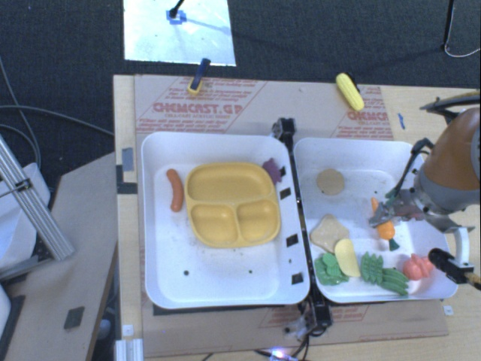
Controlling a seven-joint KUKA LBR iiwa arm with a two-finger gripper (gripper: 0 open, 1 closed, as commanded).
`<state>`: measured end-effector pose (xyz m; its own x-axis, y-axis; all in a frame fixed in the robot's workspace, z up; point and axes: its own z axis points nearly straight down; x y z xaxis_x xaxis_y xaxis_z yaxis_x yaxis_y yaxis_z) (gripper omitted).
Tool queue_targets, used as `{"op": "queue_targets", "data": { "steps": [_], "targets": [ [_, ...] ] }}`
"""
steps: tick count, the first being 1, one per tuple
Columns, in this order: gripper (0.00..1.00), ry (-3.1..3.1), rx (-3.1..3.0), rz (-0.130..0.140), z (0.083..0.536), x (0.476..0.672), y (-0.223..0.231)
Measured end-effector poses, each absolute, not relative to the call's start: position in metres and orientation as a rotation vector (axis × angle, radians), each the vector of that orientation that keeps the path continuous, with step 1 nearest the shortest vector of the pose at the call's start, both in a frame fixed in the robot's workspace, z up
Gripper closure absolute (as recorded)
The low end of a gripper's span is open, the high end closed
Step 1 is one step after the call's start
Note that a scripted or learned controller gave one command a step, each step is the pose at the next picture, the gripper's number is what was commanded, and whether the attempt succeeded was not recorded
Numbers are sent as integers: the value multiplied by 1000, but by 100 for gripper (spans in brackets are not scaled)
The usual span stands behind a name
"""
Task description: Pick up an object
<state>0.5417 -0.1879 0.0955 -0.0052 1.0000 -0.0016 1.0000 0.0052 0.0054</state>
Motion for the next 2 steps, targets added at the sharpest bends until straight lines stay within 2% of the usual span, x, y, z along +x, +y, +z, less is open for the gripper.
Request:
{"op": "queue_targets", "data": {
  "steps": [1,2],
  "targets": [
    [100,2237,2204,10,84,599,-87],
    [100,2228,2200,20,192,648,-27]
  ]
}}
